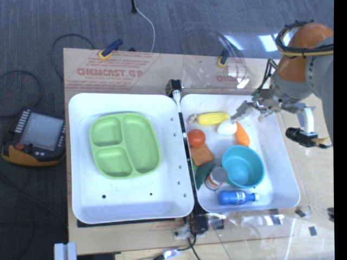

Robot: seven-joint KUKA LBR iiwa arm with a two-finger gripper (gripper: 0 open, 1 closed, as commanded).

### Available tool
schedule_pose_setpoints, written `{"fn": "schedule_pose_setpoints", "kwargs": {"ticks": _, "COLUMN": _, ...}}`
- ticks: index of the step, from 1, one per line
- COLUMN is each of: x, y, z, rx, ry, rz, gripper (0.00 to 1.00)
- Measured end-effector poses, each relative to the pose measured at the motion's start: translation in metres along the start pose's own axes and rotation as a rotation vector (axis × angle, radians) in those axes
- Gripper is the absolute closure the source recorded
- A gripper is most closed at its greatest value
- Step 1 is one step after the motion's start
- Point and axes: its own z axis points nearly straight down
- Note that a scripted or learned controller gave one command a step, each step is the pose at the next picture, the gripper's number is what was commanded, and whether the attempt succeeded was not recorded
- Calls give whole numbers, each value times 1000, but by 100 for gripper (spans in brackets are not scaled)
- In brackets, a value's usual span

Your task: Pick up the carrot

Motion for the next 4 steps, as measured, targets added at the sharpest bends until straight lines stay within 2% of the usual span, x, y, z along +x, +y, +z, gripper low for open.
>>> {"fn": "schedule_pose_setpoints", "kwargs": {"ticks": 1, "x": 16, "y": -21, "z": 51, "rx": -15, "ry": 0, "rz": -5, "gripper": 0}}
{"fn": "schedule_pose_setpoints", "kwargs": {"ticks": 2, "x": -12, "y": -57, "z": 50, "rx": -26, "ry": 9, "rz": -382, "gripper": 0}}
{"fn": "schedule_pose_setpoints", "kwargs": {"ticks": 3, "x": -15, "y": -55, "z": 39, "rx": -31, "ry": -3, "rz": -380, "gripper": 100}}
{"fn": "schedule_pose_setpoints", "kwargs": {"ticks": 4, "x": 87, "y": -48, "z": -32, "rx": -7, "ry": 5, "rz": -224, "gripper": 100}}
